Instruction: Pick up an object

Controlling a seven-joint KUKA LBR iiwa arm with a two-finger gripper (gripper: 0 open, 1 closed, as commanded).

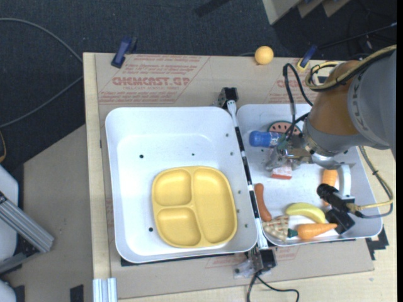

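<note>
Hand (281, 158) low in right bin (371, 231) (grip unclear)

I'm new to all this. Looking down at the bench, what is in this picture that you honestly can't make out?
- Gripper in the camera view: small and cluttered under the arm's wrist, so whether it grips anything is unclear.
- Red and white object just below it: too small to identify.
- Right bin: its upper right part is covered by the grey arm.
- Blue object: partly behind the gripper, its shape is unclear.
</note>
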